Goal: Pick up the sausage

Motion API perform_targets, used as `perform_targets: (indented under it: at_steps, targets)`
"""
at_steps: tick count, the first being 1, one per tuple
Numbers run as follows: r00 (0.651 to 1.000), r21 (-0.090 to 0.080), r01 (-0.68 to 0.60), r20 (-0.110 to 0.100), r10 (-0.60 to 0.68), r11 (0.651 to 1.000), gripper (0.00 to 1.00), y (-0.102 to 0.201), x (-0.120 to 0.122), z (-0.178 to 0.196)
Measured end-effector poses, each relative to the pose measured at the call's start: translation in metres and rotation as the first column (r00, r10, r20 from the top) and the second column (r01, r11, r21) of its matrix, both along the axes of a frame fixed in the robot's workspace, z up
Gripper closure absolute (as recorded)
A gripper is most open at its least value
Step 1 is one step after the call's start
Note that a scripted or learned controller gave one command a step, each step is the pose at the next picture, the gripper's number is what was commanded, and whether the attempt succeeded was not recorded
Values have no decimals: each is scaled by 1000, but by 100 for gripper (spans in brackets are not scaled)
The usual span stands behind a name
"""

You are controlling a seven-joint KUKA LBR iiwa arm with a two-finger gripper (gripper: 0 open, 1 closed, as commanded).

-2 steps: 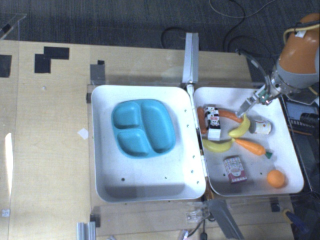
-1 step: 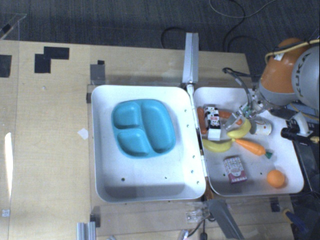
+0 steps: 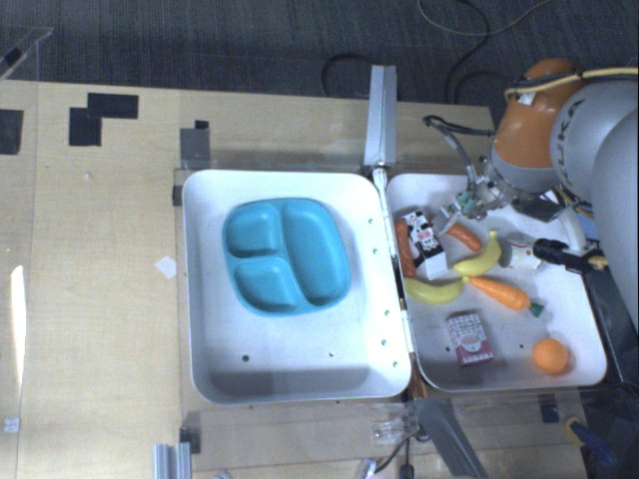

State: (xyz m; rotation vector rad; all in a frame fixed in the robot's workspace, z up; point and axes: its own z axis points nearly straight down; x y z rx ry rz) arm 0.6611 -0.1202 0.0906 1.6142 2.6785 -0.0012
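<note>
The gripper [image 3: 467, 204] hangs low over the far part of the right bin [image 3: 589, 367]. Its fingers are small and blurred against the clutter, so I cannot tell how far apart they stand, and nothing can be made out between them.

The sausage [image 3: 404, 248], a reddish-brown length, lies to the left of the gripper and a little nearer the camera, hard against the right bin's left wall. It is apart from the gripper, with a small black-and-white carton [image 3: 426, 239] between the two.

Going left to right: two white bins sit side by side. The left bin [image 3: 215, 367], well to the left of the gripper, holds one blue divided tray [image 3: 288, 254] with three compartments. In the right bin there is one sausage, then the one carton just beside it. Below the gripper lie two yellow bananas: one [image 3: 433, 290] nearer the camera, its end touching the sausage's lower end, the other [image 3: 481, 257] curving up just under the gripper. There are two carrots: a short one [image 3: 461, 236] just below the gripper, and a longer one [image 3: 500, 293] nearer the camera and to the right. One small red-and-grey packet [image 3: 468, 338] lies well below the gripper. One orange [image 3: 550, 356] sits in the near right corner, farthest from it.
</note>
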Motion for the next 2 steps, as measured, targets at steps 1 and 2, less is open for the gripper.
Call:
perform_targets:
  at_steps: [1, 2]
  targets:
    - [1000, 2, -6, 7, 6, 1000, 100, 3, 3, 13]
    - [999, 8, -36, -2, 36, 999, 100, 93, 9, 173]
